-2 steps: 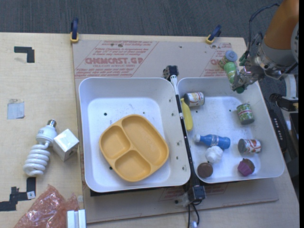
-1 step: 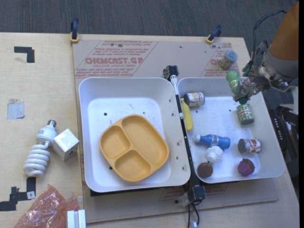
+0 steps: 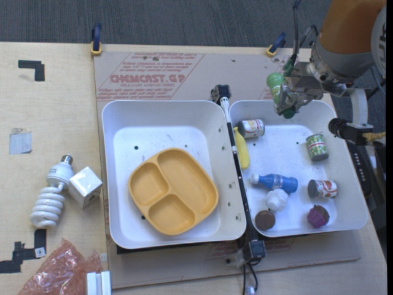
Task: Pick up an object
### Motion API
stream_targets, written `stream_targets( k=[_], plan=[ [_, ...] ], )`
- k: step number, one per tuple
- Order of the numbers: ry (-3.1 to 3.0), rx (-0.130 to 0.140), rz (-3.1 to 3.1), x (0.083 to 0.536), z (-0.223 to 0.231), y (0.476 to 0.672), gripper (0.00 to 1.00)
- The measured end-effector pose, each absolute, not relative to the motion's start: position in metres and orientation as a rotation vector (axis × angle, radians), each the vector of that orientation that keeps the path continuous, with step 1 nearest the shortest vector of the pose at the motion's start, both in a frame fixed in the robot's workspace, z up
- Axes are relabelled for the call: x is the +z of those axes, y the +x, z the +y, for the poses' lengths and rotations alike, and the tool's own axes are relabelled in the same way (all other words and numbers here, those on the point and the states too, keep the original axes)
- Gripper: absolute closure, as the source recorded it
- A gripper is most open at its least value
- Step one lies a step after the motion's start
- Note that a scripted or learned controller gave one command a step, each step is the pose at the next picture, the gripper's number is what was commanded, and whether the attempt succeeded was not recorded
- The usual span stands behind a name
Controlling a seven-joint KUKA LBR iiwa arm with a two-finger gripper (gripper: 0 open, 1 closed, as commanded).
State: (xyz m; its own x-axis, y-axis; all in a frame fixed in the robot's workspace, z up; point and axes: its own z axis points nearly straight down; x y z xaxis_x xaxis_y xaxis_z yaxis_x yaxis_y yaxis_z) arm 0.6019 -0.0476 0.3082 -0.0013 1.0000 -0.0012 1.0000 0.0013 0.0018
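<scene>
Seen from the overhead camera, the gripper (image 3: 287,106) is hovering over the far edge of the right bin (image 3: 344,223), clamping a green object (image 3: 276,85) between its fingers. Below it, a small can (image 3: 251,128), a yellow banana (image 3: 242,152), a blue bottle (image 3: 276,181) and a purple object (image 3: 318,216) are lying in that bin. A yellow divided plate (image 3: 172,191) is sitting in the left bin (image 3: 116,134).

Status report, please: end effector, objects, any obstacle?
End effector above right bin's far rim, green object beside it, grasp unclear. Cans, blue bottle lying in bin. Nothing blocking.
</scene>
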Motion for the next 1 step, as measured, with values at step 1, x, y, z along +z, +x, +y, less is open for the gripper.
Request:
stream_targets(
  k=[1],
  plan=[
    [2.220, -0.002, 2.223, 0.2810, -0.0020, 0.5409, 1.00]
  ],
)
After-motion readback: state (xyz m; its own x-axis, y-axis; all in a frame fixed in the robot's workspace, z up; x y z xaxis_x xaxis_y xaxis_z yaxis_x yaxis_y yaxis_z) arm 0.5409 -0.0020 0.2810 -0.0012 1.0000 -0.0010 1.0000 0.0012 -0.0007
